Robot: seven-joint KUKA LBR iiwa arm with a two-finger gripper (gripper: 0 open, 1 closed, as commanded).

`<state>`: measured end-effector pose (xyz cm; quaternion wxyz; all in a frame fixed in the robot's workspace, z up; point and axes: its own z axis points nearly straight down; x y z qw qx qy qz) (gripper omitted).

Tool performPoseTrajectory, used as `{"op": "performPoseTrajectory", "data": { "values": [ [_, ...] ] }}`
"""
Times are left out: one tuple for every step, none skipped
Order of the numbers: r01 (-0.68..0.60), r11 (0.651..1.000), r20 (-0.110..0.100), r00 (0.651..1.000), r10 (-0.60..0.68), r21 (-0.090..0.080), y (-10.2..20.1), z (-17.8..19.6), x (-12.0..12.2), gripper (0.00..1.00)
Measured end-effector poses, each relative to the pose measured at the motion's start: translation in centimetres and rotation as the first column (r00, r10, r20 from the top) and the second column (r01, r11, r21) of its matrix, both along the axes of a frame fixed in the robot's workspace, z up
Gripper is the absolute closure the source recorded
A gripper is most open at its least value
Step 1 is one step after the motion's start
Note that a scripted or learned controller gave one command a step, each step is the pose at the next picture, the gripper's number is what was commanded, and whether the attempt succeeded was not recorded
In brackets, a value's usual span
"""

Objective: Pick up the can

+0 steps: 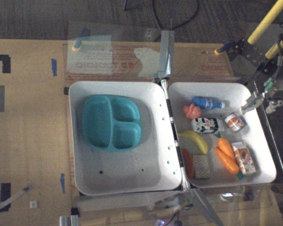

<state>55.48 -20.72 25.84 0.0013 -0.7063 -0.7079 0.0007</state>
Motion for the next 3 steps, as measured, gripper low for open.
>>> {"op": "performPoseTrajectory", "data": {
  "values": [
    [-0.015,1.000,-0.002,1.000,0.015,0.004,-1.3,-14.6,2.7,0.00],
    [-0.013,1.000,0.001,1.000,0.013,0.000,-1.5,-13.6,2.8,1.00],
    [0.363,0.932,0.002,0.932,-0.363,-0.003,4.5,-2.3,0.4,1.00]
  ]
}}
